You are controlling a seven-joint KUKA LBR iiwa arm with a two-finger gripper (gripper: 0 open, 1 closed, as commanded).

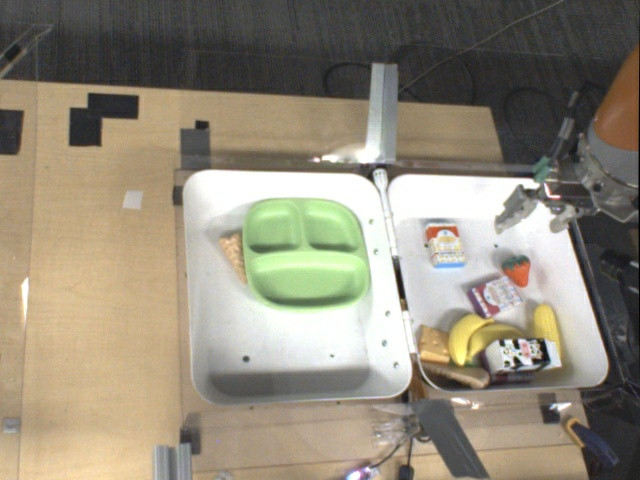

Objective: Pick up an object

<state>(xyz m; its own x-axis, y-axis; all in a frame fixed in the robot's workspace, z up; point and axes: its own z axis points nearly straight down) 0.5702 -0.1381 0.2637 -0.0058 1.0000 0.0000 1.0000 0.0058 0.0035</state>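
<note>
Two shallow white plastic bins with rounded corners sit side by side on a pale wooden bench, parted by a thin metal rail.

The left bin holds a smooth light-green plastic tray moulded into three compartments — two small ones at the far side, one long one nearer. A tan, grainy cracker-like piece pokes out from under the tray's left edge.

The right bin carries the small goods. A little boxy carton with a red and white label and a blue base stands near the middle of the far half. Right of it and nearer lies a small red strawberry toy with a green top, and just beside that a purplish-maroon flat packet. Along the near wall are crowded a glossy yellow curved banana, a yellow corn-shaped piece, a black-and-white cow-patterned carton and a pair of tan bread-like slices, touching one another.

The two-finger metal gripper hangs over the far right corner of the right bin, below the arm's orange band. Its grey fingers are spread apart with nothing between them — well clear of the strawberry toy below.
</note>
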